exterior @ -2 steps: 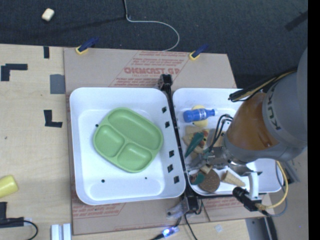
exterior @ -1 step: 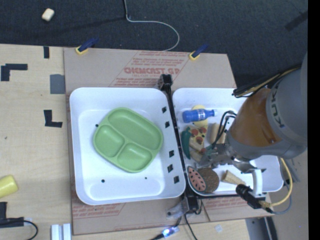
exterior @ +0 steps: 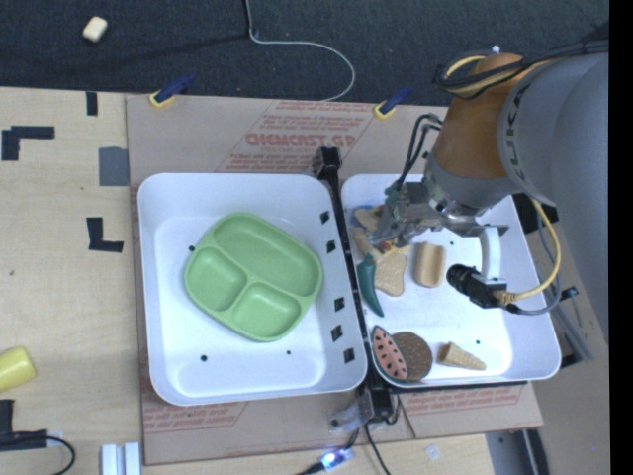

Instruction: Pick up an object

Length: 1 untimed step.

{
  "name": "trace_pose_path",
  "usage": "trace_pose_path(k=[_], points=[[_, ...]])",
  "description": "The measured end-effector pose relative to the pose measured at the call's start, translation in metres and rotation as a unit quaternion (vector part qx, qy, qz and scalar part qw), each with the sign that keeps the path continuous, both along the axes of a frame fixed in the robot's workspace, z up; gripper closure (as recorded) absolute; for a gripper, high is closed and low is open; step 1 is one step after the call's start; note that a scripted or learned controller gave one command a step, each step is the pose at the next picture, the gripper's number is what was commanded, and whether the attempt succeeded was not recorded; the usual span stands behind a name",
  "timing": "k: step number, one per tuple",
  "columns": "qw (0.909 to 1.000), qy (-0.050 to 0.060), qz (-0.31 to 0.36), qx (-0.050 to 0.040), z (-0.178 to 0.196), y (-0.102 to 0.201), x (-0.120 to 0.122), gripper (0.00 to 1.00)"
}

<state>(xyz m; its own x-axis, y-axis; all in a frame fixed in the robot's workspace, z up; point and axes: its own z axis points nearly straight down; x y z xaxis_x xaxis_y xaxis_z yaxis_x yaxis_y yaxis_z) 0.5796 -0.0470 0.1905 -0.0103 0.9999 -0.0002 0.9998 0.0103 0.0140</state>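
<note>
A: Reaching into the right white bin (exterior: 534, 359) from the right, the grey arm w/ orange band has its gripper (exterior: 394, 224) low over the bin's upper left corner. Can't tell from this angle whether it has anything; the tip is a dark tangle of metal and cable.

B: What's near it?

A: Just below the gripper, a cluster of food-shaped items: a tan bread-like slice (exterior: 392, 273), a pale block (exterior: 428, 264) right beside that, and a slim teal piece (exterior: 369, 287) along the bin wall. More small bits sit directly under the tip, too cluttered to name. Well below, nearer the front edge: a brown round disc (exterior: 412, 352), a watermelon slice (exterior: 387, 354) touching it, and a tan wedge (exterior: 461, 356).

B: And the other bin?

A: The left white bin (exterior: 163, 265), across the divider from the gripper, holds a green sectioned plate (exterior: 253, 276).

B: Progress?

A: Early, I'd judge. Approach looks done; nothing is visibly lifted. Every item seems to rest on the bin floor. Grasp and lift remain.
</note>
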Motion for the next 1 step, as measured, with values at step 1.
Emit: trace_pose_path(k=[1], points=[[1.0000,0.006,0.000,0.0017,0.0474,0.0733,-0.0338,1.00]])
